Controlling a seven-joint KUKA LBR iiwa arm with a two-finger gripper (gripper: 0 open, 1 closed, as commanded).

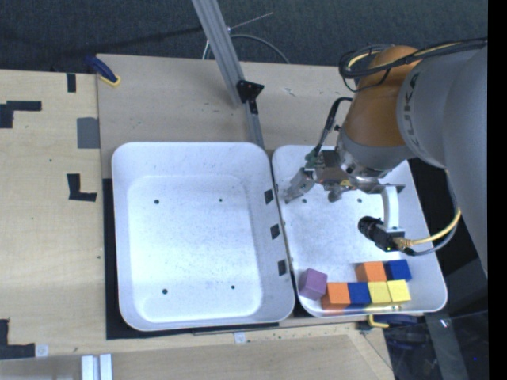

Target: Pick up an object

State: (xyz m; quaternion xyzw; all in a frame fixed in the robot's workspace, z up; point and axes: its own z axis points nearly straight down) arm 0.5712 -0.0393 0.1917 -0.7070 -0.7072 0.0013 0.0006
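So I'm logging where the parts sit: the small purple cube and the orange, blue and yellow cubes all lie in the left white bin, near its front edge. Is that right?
Not quite: the bin is wrong. The camera view shows the small purple cube and the orange, blue and yellow cubes lying in the right white bin, near its front edge.

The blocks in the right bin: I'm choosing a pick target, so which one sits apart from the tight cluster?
The purple block: it lies tilted, left of the orange, blue and yellow blocks packed together.
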